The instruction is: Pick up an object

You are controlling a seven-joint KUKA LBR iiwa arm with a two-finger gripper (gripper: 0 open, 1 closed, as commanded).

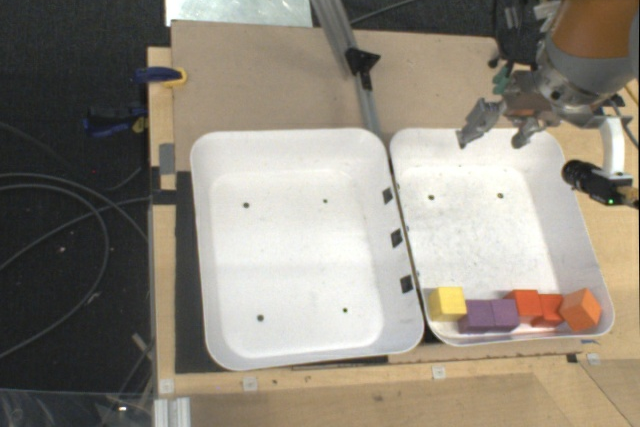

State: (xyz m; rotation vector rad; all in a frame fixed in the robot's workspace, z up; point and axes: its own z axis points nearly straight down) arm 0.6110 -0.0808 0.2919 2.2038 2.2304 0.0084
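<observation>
Along the near wall of the right bin lies a row of small blocks: a yellow block, a purple block, a red-orange block and an orange block. My gripper hangs open over the far edge of that bin, well away from the blocks, with nothing between its two grey fingers.
The left bin sits beside the right one on the brown bench. A metal pole slants down from the top to the gap between the bins. A black sensor and cables sit at the right edge.
</observation>
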